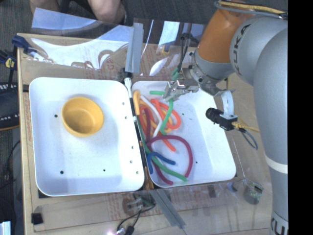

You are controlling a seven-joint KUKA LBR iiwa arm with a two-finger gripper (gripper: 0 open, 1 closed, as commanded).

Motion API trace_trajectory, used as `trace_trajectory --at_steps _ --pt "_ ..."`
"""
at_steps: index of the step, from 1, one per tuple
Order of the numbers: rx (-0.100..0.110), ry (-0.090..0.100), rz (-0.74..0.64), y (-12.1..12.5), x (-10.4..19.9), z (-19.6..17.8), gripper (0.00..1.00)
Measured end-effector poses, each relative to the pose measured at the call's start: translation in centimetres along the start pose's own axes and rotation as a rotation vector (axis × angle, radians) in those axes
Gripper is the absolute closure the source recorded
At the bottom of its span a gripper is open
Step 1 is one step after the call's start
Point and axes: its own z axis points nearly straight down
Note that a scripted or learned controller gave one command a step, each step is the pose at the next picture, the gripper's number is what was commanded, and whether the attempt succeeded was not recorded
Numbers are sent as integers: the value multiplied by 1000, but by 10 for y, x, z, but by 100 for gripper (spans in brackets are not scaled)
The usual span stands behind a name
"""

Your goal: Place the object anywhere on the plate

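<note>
1. Camera view, my arm: I reach in from the right, my orange band high over the far edge of the right bin (215, 168). My gripper (172, 93) hangs over that bin's far-left part, just above the tangle of tubes.

2. Camera view, my fingers: they look close together around the upper end of a green tube (167, 115), which rises from the pile toward my fingertips. They seem to pinch it, though the contact is small and hard to read.

3. Camera view, the pile: orange, white, yellow, maroon, blue and green flexible tubes (164, 141) lie looped over one another along the left side of the right bin, pressed against the divider between the bins.

4. Camera view, the target: the yellow plate (82, 115), more like a shallow bowl, sits upright in the left bin (73, 175), toward its far-left part, well apart from my gripper and the tubes.
</note>
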Motion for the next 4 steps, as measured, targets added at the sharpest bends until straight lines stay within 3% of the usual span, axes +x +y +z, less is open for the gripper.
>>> trace_trajectory --at_steps 2,3,4 --pt "0 -3 -38 42 129 25 100" --pt "2 -2 -180 53 219 50 100" --pt "3 -3 -151 65 218 102 100"
